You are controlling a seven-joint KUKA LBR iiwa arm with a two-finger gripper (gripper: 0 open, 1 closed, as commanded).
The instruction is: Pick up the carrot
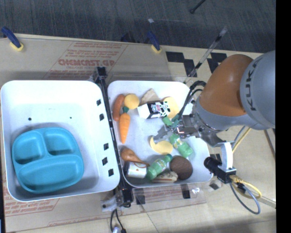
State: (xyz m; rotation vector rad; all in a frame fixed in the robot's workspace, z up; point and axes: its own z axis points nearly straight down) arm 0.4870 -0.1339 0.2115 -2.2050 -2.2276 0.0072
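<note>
- Camera view: two shallow white bins side by side on a cardboard-covered bench (150, 212).
- Left bin (48, 93) holds a blue divided tray (47, 158), lying in its near-left part.
- Right bin (136, 85) holds a clutter of toy food and small items.
- Carrot (124, 126) lies by the right bin's left wall, pointed end toward the near side, green top toward the far side, clear of the gripper.
- A second, darker orange-red piece (118, 106) lies just beyond the carrot, along the same wall.
- Yellow lemon-like piece (131, 101) sits just right of that, touching or almost touching the carrot's top.
- Black-and-white carton (154, 109) lies in the far middle of the bin, a yellow item (171, 105) just right of it.
- Green bottle (158, 166) lies near the bin's near wall; brown round thing (181, 167) just right of it, looks like a coconut or kiwi.
- Brown-orange piece (129, 155) lies by the left wall, nearer than the carrot.
- Arm (233, 93) reaches in from the right, orange band over the bin's right edge.
- Gripper (169, 132) is down in the middle-right of the right bin, over a pale yellow flat piece (160, 146) and a green item (181, 146); well right of the carrot.
- Gripper state: cannot tell, too cluttered and blurred there.
- Blue clamps (12, 39) sit on the bench's far edge.
</note>
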